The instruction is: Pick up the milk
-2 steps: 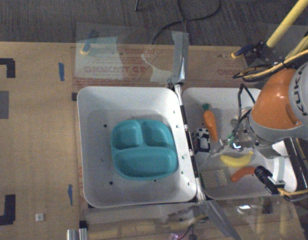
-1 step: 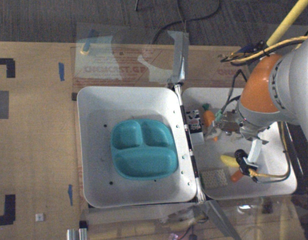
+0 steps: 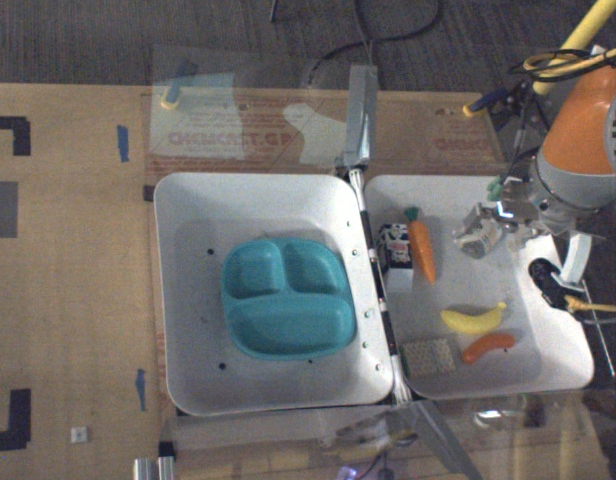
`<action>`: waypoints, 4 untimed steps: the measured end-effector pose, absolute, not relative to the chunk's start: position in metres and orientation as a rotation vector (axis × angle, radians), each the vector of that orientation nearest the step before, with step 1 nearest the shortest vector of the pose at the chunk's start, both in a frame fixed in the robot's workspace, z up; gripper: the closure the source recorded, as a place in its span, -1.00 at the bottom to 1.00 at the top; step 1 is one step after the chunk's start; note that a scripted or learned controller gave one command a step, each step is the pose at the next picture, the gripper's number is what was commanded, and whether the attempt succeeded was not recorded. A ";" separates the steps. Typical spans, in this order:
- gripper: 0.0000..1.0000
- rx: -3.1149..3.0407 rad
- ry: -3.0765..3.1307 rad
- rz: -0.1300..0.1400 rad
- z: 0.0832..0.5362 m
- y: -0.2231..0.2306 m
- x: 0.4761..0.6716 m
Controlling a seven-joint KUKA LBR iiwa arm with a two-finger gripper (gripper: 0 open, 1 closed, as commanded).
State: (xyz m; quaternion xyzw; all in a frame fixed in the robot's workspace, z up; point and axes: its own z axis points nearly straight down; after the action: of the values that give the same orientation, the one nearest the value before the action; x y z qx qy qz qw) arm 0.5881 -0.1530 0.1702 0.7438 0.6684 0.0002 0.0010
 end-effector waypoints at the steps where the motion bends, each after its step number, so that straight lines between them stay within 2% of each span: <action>1: -1.00 2.199 2.244 -0.001 0.102 -0.102 0.646; 2: -1.00 2.261 2.174 0.002 0.210 -0.184 0.667; 3: -1.00 2.414 2.004 0.002 0.230 -0.145 0.668; 4: -1.00 2.373 2.058 0.000 0.101 -0.104 0.635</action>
State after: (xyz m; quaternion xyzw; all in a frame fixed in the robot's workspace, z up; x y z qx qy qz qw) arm 0.6348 -0.1041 0.1009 0.7554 0.6552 0.0001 0.0001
